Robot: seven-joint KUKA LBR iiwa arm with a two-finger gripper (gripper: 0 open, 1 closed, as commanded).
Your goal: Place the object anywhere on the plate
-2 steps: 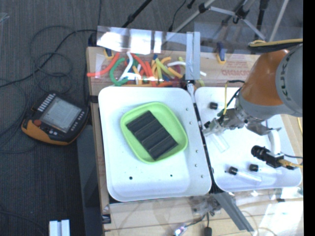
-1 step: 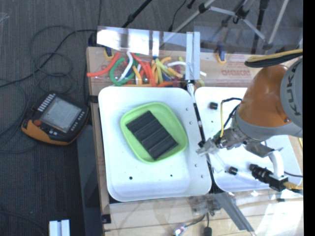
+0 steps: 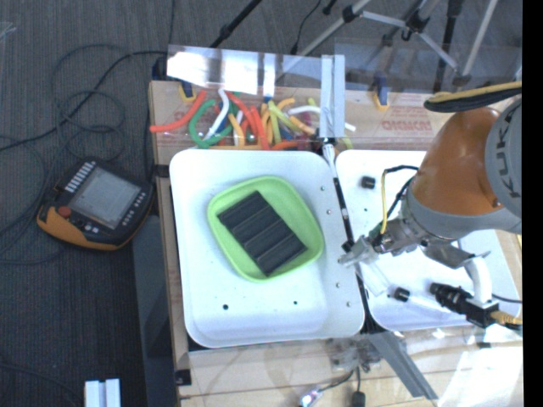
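Object, a dark ribbed block [image 3: 261, 231], is lying on the green plate [image 3: 222, 210] in the left bin [image 3: 254, 320]. Gripper [image 3: 361, 253] is hovering nearby; a careless sweep risks dislodging it.

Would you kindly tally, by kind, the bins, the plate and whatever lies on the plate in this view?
White bins: 2, the left bin and the right bin.
Green plate: 1, in the left bin.
Dark ribbed object: 1, lying on the plate.
Total: 4.
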